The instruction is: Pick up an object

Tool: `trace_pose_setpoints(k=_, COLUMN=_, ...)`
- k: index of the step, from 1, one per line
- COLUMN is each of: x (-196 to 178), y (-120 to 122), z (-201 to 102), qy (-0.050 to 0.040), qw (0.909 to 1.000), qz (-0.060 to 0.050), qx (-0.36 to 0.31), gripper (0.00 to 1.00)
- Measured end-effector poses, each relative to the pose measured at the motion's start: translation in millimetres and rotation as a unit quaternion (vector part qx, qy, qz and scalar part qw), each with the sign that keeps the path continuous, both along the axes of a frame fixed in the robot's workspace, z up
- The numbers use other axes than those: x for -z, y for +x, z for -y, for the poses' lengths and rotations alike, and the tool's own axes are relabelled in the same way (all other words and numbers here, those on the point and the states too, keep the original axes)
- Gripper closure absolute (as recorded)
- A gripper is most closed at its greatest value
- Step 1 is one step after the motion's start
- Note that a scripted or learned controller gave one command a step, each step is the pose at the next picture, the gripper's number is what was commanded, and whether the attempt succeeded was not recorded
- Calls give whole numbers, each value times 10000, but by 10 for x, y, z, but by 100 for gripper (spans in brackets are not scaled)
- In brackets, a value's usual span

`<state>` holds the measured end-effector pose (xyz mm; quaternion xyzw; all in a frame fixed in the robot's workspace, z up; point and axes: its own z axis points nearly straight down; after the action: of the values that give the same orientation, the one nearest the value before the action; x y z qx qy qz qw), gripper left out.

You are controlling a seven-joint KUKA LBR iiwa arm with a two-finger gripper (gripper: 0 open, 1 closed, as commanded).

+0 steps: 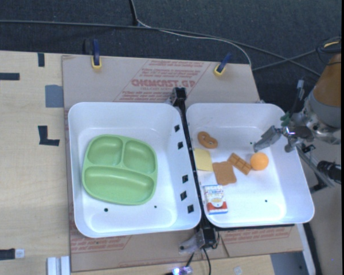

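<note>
In the right bin (275,208) lie a brown cookie (207,140), a yellow cheese slice (203,160), a tan toast piece (224,173), a brown waffle bar (239,163), an orange ball (259,161) and a small red-and-white carton (216,199). My gripper (272,148) hangs over the bin's right part, just above and to the right of the orange ball. It is open, one grey finger (264,140) slanting left toward the ball. Nothing sits between the fingers.
The left bin (103,116) bears a green divided plate (120,169). A black divider (186,153) runs between the two bins. Two clamps (95,60) (220,69) pin the cardboard sheet at the back. Cables cross the dark floor behind the bench.
</note>
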<state>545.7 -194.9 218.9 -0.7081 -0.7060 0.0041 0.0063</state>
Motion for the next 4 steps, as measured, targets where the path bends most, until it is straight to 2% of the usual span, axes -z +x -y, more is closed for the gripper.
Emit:
trace_pose_setpoints(k=1, x=-76, y=30, z=-5, qy=-16, qw=10000, qz=65, qx=-21, gripper=0)
trace_pose_setpoints(k=2, x=562, y=24, z=-24, qy=-8, qw=10000, qz=35, qx=-21, gripper=0)
trace_pose_setpoints(k=4, x=1335, y=50, z=-83, qy=-25, qw=10000, qz=76, qx=-18, gripper=0)
